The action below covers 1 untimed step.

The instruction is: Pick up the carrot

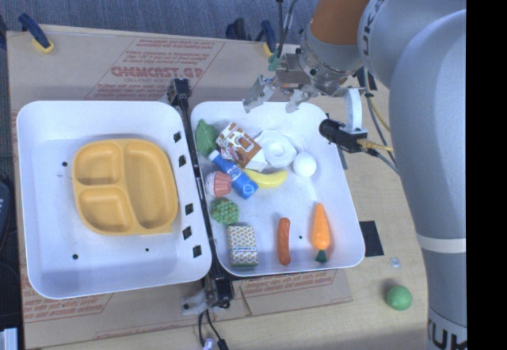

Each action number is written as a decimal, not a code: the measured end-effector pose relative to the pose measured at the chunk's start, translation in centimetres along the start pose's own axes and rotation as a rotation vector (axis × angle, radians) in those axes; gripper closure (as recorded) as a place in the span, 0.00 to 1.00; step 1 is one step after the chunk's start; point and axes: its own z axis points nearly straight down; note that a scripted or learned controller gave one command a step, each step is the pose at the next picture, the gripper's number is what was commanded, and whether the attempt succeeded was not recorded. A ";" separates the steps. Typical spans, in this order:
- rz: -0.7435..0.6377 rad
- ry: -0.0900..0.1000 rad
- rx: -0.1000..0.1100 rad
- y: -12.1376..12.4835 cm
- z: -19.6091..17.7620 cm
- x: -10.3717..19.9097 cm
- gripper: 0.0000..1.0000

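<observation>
Camera view shows the carrot (319, 228) lying near the right wall of the right bin (348, 206), orange and tapered, its green stub toward the near rim. Just beside it, apart, lies an orange-red sausage (283, 241). The tool (275, 97) hangs over the bin's far rim, well apart from the carrot, its fingers spread and holding nothing. A good grasp would probably straddle the carrot's thick middle across its width, keeping clear of the sausage and the wall.
</observation>
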 end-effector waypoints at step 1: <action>-0.046 0.000 0.001 -4.9 7.3 -2.7 0.00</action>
